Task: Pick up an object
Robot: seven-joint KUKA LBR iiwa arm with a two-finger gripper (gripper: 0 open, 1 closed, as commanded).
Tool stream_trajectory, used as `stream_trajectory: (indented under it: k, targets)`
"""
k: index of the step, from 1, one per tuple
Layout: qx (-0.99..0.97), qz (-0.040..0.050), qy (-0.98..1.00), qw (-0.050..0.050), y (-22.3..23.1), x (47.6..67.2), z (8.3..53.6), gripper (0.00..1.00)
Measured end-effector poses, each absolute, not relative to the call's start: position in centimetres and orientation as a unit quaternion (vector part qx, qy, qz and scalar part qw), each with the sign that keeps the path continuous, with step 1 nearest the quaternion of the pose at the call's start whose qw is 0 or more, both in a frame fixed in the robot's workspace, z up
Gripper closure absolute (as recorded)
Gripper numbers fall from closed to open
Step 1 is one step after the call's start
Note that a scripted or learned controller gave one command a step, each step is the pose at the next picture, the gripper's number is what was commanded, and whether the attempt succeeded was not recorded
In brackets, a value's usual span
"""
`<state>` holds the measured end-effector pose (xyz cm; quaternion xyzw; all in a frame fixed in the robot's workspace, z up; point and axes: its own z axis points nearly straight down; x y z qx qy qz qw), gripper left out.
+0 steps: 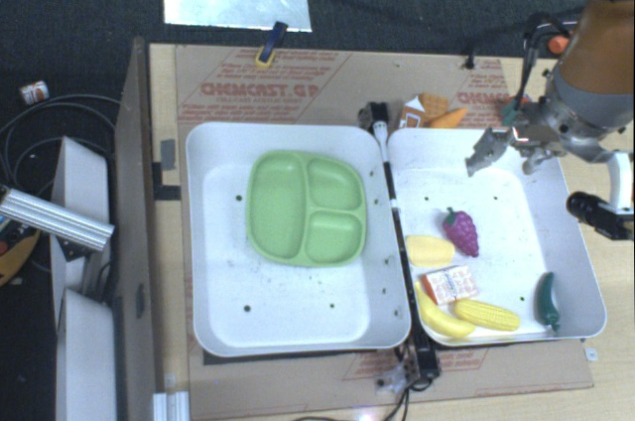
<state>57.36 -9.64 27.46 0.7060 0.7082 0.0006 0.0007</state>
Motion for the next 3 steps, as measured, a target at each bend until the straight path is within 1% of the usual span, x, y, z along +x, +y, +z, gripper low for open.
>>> stream_trajectory:
  k: [1, 2, 3]
  targets:
    - [0.708, -0.0033, 0.707, -0.003, -12.5, 56.4, 16.2, 0.0]
    - [0.707, 0.0005, 0.707, -0.001, -11.5, 55.4, 8.1, 0.0]
    - [0.707, 0.0018, 0.708, 0.002, -11.6, 55.6, 9.6, 1.0]
